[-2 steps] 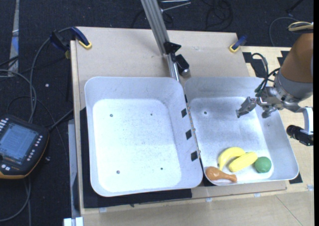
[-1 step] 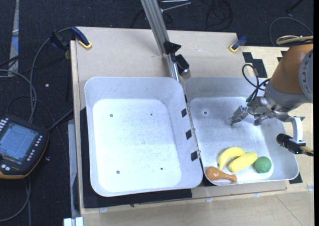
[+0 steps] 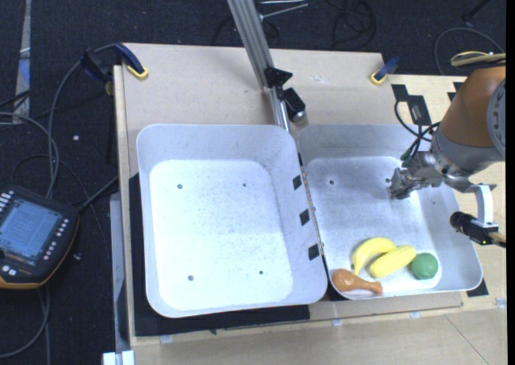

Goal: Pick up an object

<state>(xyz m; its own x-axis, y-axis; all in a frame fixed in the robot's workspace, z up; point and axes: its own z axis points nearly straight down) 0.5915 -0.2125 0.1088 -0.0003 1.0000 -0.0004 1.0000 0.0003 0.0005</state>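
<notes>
In the right bin (image 3: 338,170), near its front edge, lie two yellow bananas (image 3: 383,256), a green round fruit (image 3: 424,265) to their right and an orange drumstick-shaped piece (image 3: 355,281) to their left. My gripper (image 3: 400,185) hangs low over the bin's upper right part, well behind the fruit and apart from it. Nothing shows between its tips.
The left bin (image 3: 161,154) sits beside the right one, with black clips along their shared edge. A slanted metal rail (image 3: 253,34) rises behind the bins. A teach pendant (image 3: 28,235) lies on the floor at the left. Cables run around the bench.
</notes>
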